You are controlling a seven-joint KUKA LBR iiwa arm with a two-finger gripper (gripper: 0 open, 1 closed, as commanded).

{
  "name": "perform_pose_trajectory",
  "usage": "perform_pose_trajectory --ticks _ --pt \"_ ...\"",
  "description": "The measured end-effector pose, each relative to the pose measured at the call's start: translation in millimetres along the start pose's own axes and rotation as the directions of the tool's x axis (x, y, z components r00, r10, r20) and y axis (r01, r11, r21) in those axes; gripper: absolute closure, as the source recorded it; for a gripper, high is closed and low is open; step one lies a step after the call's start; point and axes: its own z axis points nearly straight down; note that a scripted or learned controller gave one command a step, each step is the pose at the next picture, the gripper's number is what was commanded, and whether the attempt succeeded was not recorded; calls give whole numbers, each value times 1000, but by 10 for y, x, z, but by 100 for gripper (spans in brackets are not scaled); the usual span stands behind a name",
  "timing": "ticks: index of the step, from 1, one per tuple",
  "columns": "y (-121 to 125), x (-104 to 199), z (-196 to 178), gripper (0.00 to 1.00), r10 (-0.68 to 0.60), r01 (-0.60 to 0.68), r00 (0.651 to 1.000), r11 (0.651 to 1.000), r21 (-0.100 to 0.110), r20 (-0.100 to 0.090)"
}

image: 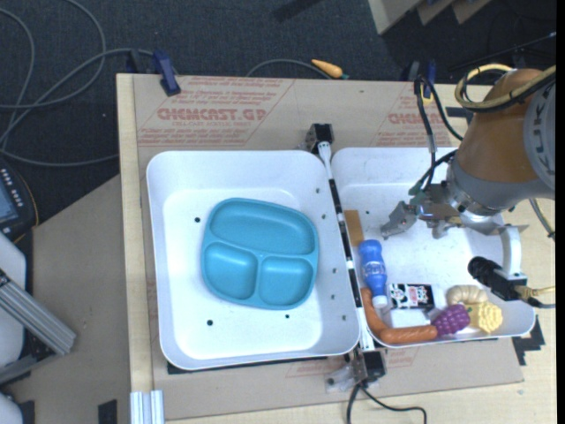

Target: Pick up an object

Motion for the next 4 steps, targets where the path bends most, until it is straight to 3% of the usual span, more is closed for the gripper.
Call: perform_pose_trajectory --ticks 1,2,3,4 --pt "619 -1285 161 0 4 -4 1000 1000 -14 11" --pt "1100 -442 -120 0 -14 14 1000 1000 -17 2" --pt "961 665 -274 0 -14 14 1000 1000 -7 -2" --pt "1238 -559 -172 0 3 -3 1000 1000 -14 7"
